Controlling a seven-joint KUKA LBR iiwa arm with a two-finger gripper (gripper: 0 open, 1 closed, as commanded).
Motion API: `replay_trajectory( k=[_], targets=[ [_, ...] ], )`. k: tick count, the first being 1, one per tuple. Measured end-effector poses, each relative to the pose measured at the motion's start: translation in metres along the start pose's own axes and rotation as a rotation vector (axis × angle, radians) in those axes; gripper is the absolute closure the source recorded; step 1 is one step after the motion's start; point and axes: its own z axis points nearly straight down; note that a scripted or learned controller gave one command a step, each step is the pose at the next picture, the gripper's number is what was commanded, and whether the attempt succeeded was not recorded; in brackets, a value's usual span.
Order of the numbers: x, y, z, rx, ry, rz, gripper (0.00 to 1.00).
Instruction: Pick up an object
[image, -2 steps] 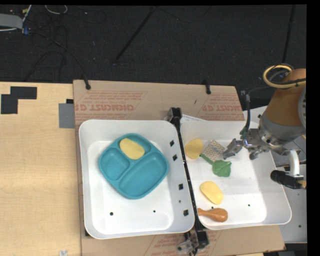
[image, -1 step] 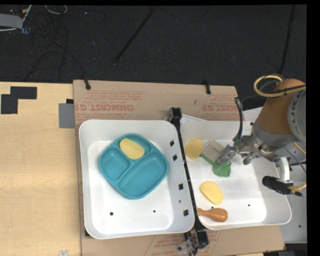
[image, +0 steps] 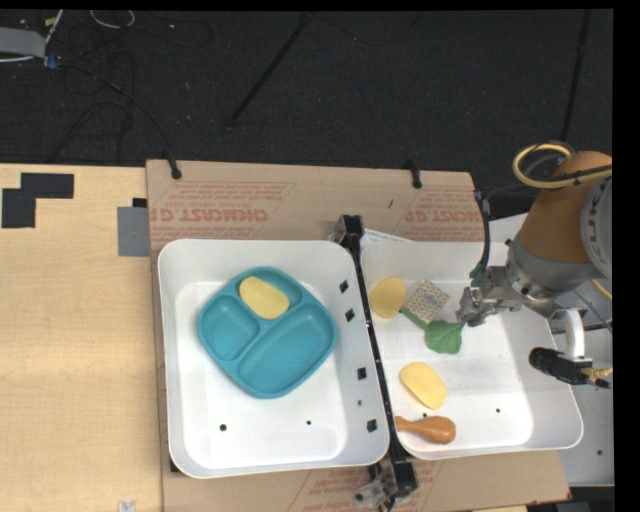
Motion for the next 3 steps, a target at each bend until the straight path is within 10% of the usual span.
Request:
replay_trajectory(
  k=[3],
  targets=[
    [0.008,-0.003,-0.151,-0.007,-0.002,-0.005,1.0]
  ],
)
